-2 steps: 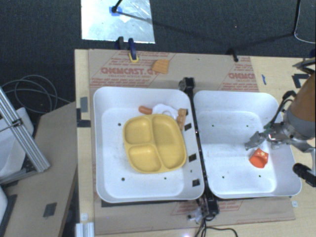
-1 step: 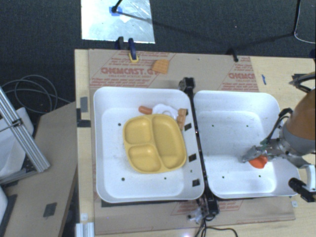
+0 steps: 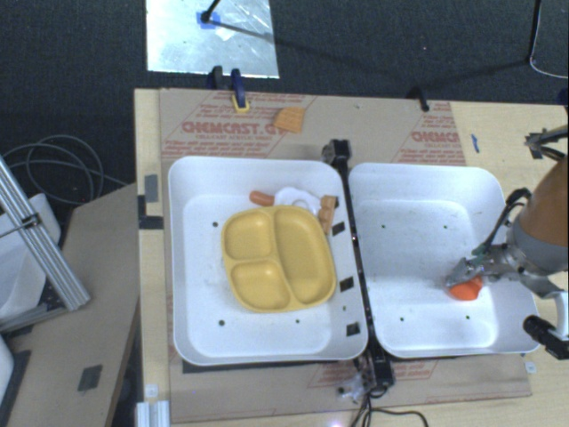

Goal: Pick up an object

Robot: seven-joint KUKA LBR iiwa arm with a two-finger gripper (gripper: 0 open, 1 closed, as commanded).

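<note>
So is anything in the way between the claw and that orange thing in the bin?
Nothing visible is in the way. The claw is right at the orange thing in the right bin, and the bin floor around them is bare. I can't tell if the claw has actually grabbed it.

The bench (image 3: pixel 373 123) is covered with printed brown cardboard. Two white bins sit side by side on it: the left bin (image 3: pixel 191 265) and the right bin (image 3: pixel 418 194). A tan block (image 3: pixel 289 119) lies at the far edge, beside a clamp (image 3: pixel 238 92).
</note>
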